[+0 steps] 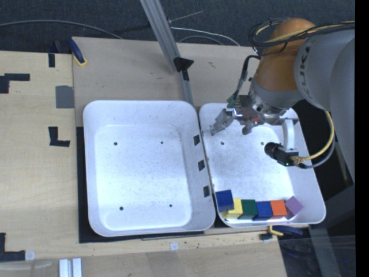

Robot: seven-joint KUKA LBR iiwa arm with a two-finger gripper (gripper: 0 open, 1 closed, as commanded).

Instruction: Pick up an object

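Blocks: we saw a row of coloured blocks (256,208) along the near edge of the right bin (305,180).
Gripper: we saw the gripper (233,124) spread open and holding nothing, above that bin's far-left corner, well apart from the row.
Left bin (95,154): beside it.

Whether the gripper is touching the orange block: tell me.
Apart. The camera view shows the gripper over the right bin's far end, bare white floor separating it from the orange block at the near wall.
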